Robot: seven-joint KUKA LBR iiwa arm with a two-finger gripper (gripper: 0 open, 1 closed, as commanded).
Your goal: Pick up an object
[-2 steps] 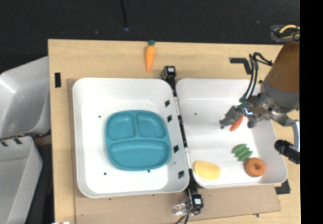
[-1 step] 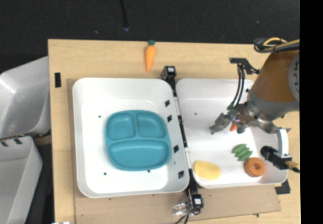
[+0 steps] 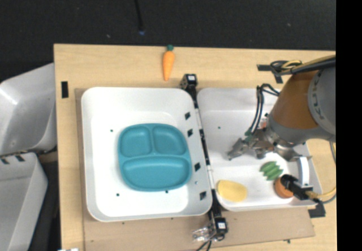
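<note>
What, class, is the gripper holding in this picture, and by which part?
Nothing: the two-finger gripper hangs over bare floor of the right white bin, apart from the yellow rounded piece and green ridged piece.

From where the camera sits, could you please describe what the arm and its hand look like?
The arm is a thick rounded grey body with a broad orange band just above the wrist. Dark cables, one greenish, loop along its left side down toward the wrist. The hand is a small grey metal assembly with thin fingers, much slimmer than the arm itself. I cannot make out any markings or labels.
</note>
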